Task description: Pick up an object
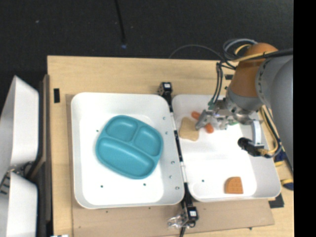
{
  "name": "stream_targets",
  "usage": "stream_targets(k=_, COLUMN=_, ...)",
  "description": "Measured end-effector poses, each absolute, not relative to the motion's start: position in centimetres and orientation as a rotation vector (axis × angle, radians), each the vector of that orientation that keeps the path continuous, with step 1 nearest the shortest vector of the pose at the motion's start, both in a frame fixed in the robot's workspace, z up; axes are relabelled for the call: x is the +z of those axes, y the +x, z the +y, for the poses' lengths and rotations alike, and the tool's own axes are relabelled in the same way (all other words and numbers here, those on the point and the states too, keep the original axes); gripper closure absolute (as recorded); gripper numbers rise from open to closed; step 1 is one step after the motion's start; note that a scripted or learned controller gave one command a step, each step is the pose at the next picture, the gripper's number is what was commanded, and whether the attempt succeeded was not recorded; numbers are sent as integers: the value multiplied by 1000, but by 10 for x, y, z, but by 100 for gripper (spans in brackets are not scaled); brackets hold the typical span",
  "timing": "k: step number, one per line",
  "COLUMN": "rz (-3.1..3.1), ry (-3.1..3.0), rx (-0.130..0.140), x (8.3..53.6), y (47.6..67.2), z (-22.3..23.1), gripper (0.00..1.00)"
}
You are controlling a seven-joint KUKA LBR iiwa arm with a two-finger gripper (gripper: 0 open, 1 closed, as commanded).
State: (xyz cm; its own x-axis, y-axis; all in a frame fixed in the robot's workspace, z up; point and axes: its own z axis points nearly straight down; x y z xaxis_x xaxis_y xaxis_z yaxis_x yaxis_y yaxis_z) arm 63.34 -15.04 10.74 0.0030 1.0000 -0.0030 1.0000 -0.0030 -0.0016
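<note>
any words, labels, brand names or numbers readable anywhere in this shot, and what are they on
None can be read.
Teal divided plate: plain, no print visible.
Both white bins: unmarked.
Arm and gripper: no legible label; any marking is too small or blurred to tell.

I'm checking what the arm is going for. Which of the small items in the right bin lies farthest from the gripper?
The orange-brown piece near the bin's front edge; the beige chunk and small orange bits lie right by the gripper.

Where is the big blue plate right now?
The blue plate lies in the middle of the left bin, across the divider from the beige piece in the right bin.
</note>
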Motion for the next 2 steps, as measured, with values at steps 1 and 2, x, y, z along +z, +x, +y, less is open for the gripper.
stream_targets(k=1, rz=2213, ry=2221, rx=3, x=122, y=635, z=-151, gripper=100)
stream_targets(k=2, rz=2219, ry=2218, rx=7, x=169, y=632, z=-147, gripper=100)
